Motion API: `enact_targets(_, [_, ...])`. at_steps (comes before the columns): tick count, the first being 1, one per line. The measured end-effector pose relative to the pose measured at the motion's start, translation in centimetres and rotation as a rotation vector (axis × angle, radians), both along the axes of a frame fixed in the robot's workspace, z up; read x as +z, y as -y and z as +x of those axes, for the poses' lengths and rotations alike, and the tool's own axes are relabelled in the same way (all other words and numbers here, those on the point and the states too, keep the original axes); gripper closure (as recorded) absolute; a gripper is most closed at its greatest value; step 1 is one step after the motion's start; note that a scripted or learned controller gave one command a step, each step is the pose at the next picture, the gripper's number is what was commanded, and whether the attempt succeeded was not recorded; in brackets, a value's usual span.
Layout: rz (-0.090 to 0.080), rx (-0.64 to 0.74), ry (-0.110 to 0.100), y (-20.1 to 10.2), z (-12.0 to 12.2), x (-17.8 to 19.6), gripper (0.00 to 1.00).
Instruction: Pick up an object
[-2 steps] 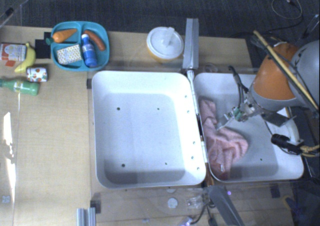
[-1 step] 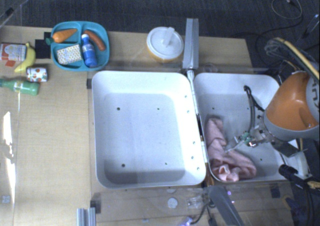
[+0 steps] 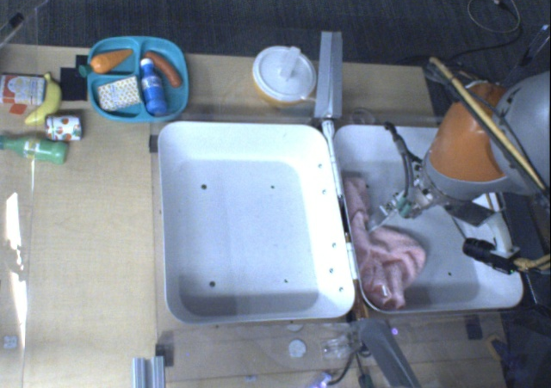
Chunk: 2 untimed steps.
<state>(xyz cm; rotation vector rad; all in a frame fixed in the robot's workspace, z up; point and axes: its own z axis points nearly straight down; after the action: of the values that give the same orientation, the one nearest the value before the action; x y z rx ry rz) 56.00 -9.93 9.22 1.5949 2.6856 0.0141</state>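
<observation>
The wooden table (image 3: pixel 86 249) carries two shallow white plastic bins side by side. The left-hand white bin (image 3: pixel 250 223) shows only its bare floor and drain holes. The right-hand white bin (image 3: pixel 448 274) holds the task's thing: a crumpled pink cloth (image 3: pixel 387 257), which lies against that bin's left wall and runs from mid-wall down towards its near-left corner.

The grey arm with the orange band (image 3: pixel 469 150) reaches over the right-hand bin from its right edge. The jaws (image 3: pixel 398 204) sit low, at or just above the upper right edge of the pink cloth. Whether they stand open or closed cannot be told at this resolution, and no cloth is visibly caught between them.

Task status, as a judgement: the approach to the cloth appears complete or nearly so. The grasp is not confirmed, and the lift remains to be done, since the cloth rests fully on the bin floor.

Along the table's far-left edge stand a teal divided plastic tray of toy food (image 3: pixel 138 78), a white lidded cup (image 3: pixel 284 75), a yellow toy banana (image 3: pixel 45 101) and a green toy bottle (image 3: pixel 34 150). None is involved.
</observation>
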Motion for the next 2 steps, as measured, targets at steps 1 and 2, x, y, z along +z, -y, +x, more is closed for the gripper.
enact_targets(1, [0.004,-0.16,-0.018,1.7,-5.7,2.2,0.0])
enact_targets(2, [-0.002,-0.062,0.001,-0.6,-6.1,0.0,0.0])
